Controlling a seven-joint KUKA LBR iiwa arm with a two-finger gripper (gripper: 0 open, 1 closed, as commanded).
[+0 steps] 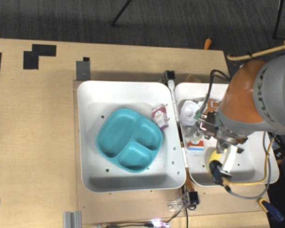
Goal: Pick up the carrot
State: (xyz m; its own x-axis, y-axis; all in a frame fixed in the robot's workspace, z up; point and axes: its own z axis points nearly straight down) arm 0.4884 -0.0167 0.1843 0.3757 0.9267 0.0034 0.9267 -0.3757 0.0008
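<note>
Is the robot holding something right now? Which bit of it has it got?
It cannot be told. The grey and orange arm hangs over the right bin and covers whatever might be grasped beneath it.

Table (33, 141): pale wood, flat, carrying both bins.
Left bin (88, 127): shallow, white, mid-table, side by side with the right bin.
Right bin (199, 167): shallow, white, just right of the left bin.
Black patches (38, 55): flat, far left, well apart from the bins.
Grey block (83, 69): at the left bin's far left corner.
Orange piece (207, 43): small, at the table's far edge.
Grey bracket (72, 218): at the near edge, near the left bin's near left corner.
</note>
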